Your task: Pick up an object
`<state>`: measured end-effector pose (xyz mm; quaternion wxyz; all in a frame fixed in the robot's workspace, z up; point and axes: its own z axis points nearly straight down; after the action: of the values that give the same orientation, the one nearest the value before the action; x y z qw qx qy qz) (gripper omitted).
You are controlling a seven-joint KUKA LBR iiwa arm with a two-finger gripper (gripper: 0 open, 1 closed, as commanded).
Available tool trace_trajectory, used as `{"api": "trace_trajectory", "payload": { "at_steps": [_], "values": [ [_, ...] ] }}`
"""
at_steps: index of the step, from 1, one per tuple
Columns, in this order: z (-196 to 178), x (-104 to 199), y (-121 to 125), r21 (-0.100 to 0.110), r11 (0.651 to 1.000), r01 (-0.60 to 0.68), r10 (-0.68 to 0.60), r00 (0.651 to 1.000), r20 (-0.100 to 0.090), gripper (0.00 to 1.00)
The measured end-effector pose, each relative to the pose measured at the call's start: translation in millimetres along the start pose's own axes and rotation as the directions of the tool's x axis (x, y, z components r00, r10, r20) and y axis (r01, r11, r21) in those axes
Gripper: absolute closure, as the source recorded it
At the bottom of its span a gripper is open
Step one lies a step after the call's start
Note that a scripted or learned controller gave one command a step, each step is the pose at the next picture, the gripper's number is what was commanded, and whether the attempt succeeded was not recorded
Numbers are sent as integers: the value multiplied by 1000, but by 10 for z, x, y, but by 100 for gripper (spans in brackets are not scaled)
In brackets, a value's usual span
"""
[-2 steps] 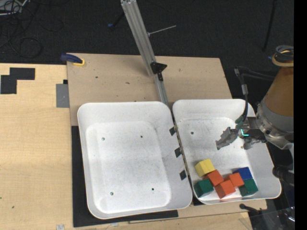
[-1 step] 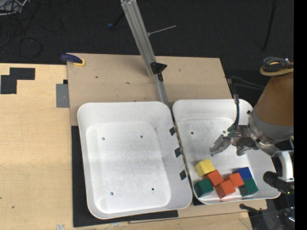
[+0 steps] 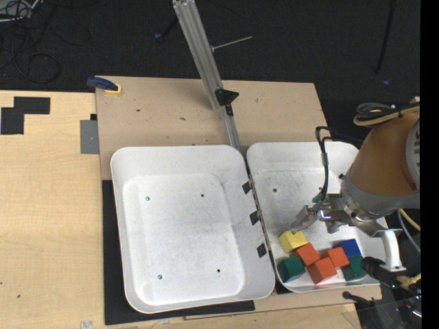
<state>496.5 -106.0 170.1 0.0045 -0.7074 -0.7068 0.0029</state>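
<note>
Several small blocks lie clustered at the near end of the right bin: a yellow block, an orange block, another orange block, a third orange one, a blue block and green blocks. My gripper hangs just above and behind this cluster, over the bin floor, with the arm's orange band rising to the right. Nothing shows between its fingers.
The left bin sits beside the right one, with black clips along the shared rim. A slanted aluminium bar rises behind the bins. A blue and yellow tool lies at the bench's far left corner.
</note>
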Motion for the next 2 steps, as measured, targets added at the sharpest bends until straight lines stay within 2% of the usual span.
{"api": "trace_trajectory", "payload": {
  "at_steps": [1, 2],
  "values": [
    [563, 89, -80, 0, 1000, 1, -1, 1000, -1, 0],
    [435, 58, -69, -5, 1000, -8, 8, 1000, 0, 100]
  ]
}}
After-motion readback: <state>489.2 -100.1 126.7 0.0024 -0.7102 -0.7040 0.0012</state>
